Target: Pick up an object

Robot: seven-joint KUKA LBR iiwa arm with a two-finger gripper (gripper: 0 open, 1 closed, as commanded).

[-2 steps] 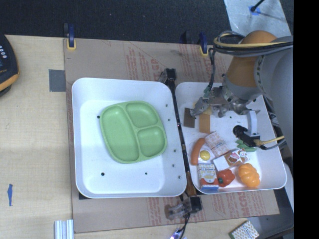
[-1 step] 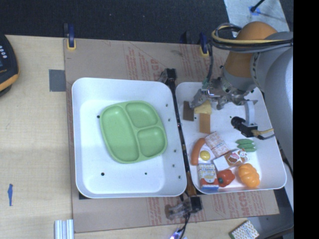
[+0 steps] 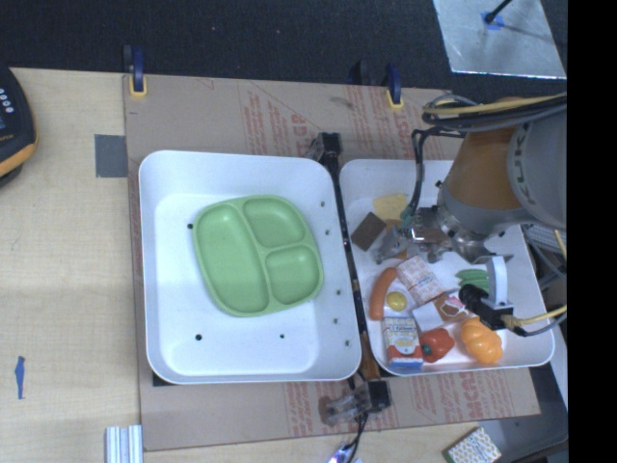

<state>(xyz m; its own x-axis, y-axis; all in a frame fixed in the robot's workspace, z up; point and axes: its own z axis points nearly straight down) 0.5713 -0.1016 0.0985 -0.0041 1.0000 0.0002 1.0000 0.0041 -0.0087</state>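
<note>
The right bin holds a heap of toy food: an orange sausage, a small carton, a red tomato, an orange pepper, a white packet, a brown block and a yellow piece. My arm, with its orange band, reaches down into this bin from the right. The gripper sits low among the items near the brown block and the white packet. The wrist hides what lies under it.
The left bin holds a green three-compartment plate. Cables loop over the arm at the top right. A dark device lies at the bench's left edge. Clamps hold the cardboard sheet under the bins.
</note>
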